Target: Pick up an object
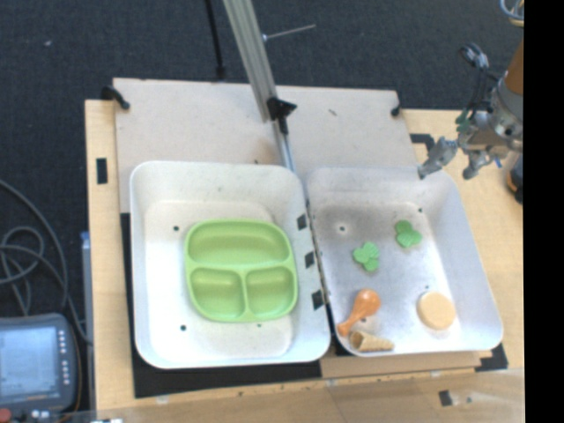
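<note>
- My gripper sits at the far right corner of the right bin, just above its rim, fingers spread apart, nothing between them.
- No object named in the task, so candidates: two green clover-shaped pieces mid-bin, an orange spoon-like toy, a round tan disc, and a small cone against the near wall.
- Nearest to my gripper is the upper green piece; I'd judge that the likely pick.
- Orientation: green pieces are lumpy, no clear long axis. The orange toy has one: runs diagonally, round head up-right, narrow end down-left toward the near wall. Cone lies roughly along the near wall, tip pointing right I think, too small to be sure.
- Risk: green pieces are flat and low, so fingers could close above them or skid off and come up empty.
- Risk: the disc is wide; the spread may not clear it.
- Risk: orange toy and cone are close together and near the wall; a descent there could hit the rim or nudge both.
- Left bin holds a green divided tray, well apart from the arm, not a concern.
</note>
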Available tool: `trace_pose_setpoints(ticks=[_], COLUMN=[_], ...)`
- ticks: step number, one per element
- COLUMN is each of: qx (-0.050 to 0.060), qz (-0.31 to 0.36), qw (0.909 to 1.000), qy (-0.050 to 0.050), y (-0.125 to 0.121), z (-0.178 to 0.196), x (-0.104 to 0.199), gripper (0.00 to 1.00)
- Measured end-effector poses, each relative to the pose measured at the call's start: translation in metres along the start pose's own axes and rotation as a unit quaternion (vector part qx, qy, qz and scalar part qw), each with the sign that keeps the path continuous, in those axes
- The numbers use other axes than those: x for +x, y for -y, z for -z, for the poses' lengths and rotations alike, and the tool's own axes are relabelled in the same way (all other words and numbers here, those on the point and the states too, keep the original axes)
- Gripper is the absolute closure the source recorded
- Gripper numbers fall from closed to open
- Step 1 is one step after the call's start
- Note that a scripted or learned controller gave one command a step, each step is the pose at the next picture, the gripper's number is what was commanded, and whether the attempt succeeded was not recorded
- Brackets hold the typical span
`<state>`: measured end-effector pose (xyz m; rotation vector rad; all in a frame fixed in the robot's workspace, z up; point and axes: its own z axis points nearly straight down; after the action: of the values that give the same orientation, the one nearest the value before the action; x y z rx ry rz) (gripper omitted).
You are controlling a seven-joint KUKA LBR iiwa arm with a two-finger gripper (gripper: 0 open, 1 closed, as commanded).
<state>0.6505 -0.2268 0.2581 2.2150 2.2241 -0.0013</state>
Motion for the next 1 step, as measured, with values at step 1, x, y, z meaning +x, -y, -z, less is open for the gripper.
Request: trace_pose_setpoints(ticks=[1], qx=[0.001], qz=[0.001], qw=[1.0], qy=[0.0], y=[0.0001], z=[0.0], x=[-0.0002], gripper=[0.0])
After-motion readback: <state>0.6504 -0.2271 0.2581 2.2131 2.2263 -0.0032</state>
